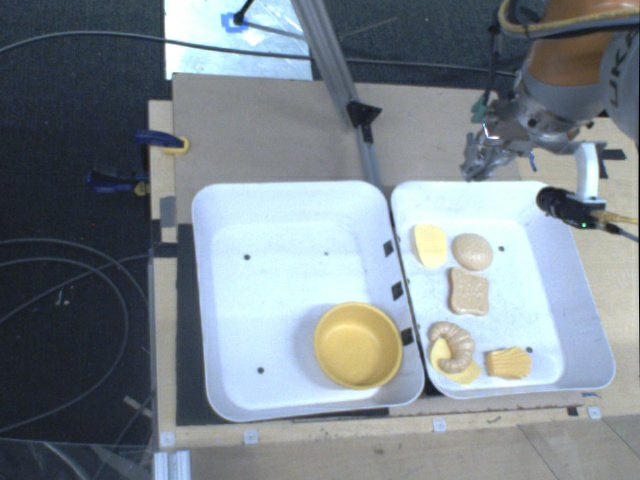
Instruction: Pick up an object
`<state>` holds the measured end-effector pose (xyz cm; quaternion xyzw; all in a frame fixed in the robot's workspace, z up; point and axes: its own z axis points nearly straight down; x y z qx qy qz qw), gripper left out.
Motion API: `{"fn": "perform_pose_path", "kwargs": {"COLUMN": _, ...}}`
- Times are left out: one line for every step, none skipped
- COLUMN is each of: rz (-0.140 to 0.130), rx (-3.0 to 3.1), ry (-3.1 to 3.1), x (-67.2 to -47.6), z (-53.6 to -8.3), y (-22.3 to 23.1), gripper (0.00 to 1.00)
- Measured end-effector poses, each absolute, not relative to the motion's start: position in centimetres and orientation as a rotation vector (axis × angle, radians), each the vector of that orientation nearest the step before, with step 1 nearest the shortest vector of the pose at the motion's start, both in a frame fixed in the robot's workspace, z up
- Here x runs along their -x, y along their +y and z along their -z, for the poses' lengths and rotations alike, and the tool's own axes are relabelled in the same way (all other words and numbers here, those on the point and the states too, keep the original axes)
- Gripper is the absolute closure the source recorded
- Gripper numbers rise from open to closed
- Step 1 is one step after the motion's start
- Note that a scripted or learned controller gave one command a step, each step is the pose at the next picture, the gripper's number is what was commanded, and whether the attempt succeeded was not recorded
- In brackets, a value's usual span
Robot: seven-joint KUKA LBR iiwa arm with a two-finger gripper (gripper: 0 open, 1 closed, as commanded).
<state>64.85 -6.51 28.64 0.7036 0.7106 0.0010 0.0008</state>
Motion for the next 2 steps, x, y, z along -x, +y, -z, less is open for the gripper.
{"fn": "perform_pose_path", "kwargs": {"rz": -0.004, "rx": -2.210, "ry": 2.233, "x": -65.7, "z": -26.8, "y": -1.3, "gripper": 1.00}}
{"fn": "perform_pose_path", "kwargs": {"rz": -0.005, "rx": -2.209, "ry": 2.233, "x": -65.7, "z": -27.0, "y": 4.2, "gripper": 1.00}}
